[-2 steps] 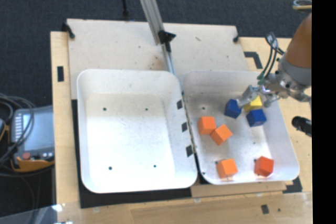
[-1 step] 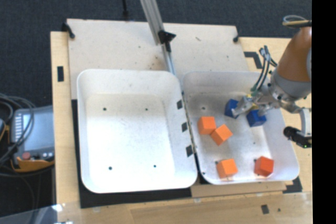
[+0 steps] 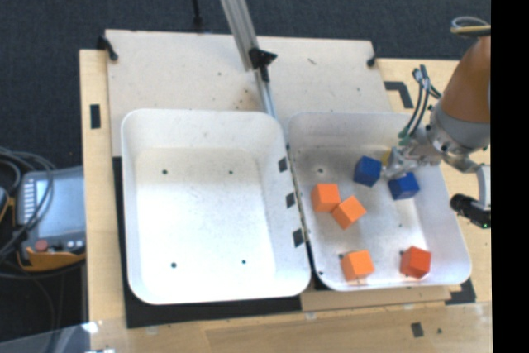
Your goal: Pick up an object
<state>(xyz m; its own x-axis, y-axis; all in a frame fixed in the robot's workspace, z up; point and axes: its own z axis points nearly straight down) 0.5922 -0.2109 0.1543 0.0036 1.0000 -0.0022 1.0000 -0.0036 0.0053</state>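
Observation:
The right bin point(image 3: 446, 256) holds several small blocks. Two blue blocks lie near its middle, one at the left point(image 3: 368, 170) and one at the right point(image 3: 403, 186). My gripper point(image 3: 400, 163) hangs low between them, just above the right blue block; whether it touches either one I cannot tell. Two orange blocks point(image 3: 326, 196) point(image 3: 349, 212) lie touching, left of the gripper. Another orange block point(image 3: 358, 264) and a red-orange block point(image 3: 416, 262) sit near the bin's front wall. A small yellow piece point(image 3: 386, 155) peeks out beside the gripper.
The left bin point(image 3: 136, 178) stands beside the right one, with black clips on the shared wall point(image 3: 291, 198). A slanted aluminium post point(image 3: 235, 4) rises behind the bins. The grey and orange arm point(image 3: 467, 95) overhangs the right bin's far right corner.

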